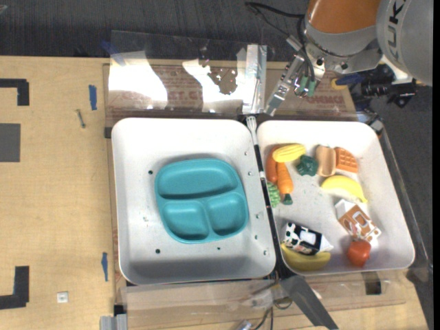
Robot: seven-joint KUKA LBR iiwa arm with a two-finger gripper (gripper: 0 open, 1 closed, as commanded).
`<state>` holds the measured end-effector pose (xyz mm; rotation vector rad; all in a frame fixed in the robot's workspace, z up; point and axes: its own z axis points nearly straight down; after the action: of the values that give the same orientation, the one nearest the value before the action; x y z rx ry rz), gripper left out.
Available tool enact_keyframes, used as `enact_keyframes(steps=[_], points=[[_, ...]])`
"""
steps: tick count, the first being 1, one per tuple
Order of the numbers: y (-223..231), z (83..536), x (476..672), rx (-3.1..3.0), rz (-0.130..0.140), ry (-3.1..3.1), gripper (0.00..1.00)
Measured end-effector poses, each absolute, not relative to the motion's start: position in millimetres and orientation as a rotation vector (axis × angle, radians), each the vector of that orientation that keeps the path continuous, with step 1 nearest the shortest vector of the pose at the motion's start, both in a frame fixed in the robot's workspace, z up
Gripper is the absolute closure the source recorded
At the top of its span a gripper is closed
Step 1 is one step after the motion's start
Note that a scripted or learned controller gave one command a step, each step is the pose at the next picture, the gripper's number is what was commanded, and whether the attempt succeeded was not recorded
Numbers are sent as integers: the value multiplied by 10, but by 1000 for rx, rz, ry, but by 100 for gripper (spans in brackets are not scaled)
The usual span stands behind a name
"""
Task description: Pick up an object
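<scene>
Hand (283,95) above bins, touching nothing

**Two white bins side by side on the worktop**

Down on the worktop (55,184), a pale wood-coloured surface with black corner marks along its left edge and small blue tape strips (92,97) near the bins. The left bin (130,184) and the right bin (395,212) sit rim to rim, touching along the middle seam. Behind both, lying flat on the worktop, a glossy clear sheet (165,81) throws glare over printed cardboard. At the front edge, more clear plastic (261,298) juts out below the seam. Dark carpeted floor (103,5) runs beyond the worktop's far edge.
</scene>
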<state>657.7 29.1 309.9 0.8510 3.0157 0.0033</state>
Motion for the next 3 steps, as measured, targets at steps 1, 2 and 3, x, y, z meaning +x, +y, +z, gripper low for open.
enact_keyframes(steps=[1,2,3], points=[[431,2992,6592,763,-1,3047,100],[755,2966,6572,834,0,3029,100],[930,2932,6582,870,1,3017,100]])
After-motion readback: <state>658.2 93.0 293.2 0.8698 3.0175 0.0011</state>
